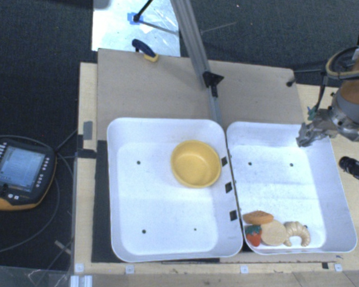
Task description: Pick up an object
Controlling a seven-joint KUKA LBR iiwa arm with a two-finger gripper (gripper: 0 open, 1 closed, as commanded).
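Gripper (305, 138) poised over the far right corner of the right bin (275, 164), nothing visibly in its grasp; how wide it stands cannot be told. Food pieces bunched in that bin's near corner: bun (258, 217), round biscuit (274, 233), croissant (298, 233), red bit (254, 239). Well apart from the tool, lying toward the near edge. Yellow bowl (195, 164) just left of this bin.

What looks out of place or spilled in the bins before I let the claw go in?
Nothing spilled or damaged. The yellow bowl sits upright in the left bin. The food items are all crowded into the right bin's near corner, touching. The claw hovers at the far edge.
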